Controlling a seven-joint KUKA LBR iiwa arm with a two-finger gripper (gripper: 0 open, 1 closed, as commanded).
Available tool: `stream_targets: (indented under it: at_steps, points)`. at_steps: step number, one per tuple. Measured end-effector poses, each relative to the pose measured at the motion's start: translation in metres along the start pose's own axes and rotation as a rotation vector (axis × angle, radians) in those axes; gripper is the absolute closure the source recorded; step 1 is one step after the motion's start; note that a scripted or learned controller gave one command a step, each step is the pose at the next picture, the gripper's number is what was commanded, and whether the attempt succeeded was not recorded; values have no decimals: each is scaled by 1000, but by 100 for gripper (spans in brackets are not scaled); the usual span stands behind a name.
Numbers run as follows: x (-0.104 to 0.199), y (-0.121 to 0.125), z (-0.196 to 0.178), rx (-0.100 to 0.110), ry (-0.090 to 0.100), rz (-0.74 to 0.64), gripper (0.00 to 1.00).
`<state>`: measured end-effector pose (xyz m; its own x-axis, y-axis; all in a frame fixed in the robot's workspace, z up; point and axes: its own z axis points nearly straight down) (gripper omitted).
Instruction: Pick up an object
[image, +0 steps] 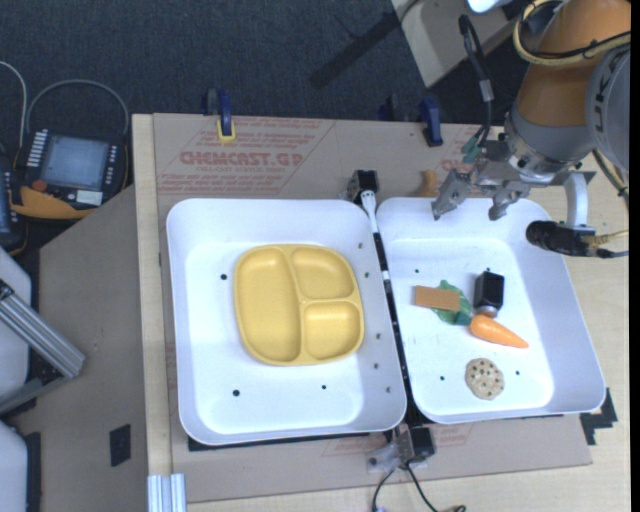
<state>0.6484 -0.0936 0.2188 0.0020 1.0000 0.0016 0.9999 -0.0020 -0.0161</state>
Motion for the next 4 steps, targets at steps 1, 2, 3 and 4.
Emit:
stream_targets:
  at_steps: [1,2,3,4]
  points:
    - [0,2,-9,-15,-1,-3,0]
    - [-5,-5,49,-10,-1,-1,0]
    - [-7,-10,112,-7,0,-1,0]
    - [-6,-10,136,-11,-1,-2,0]
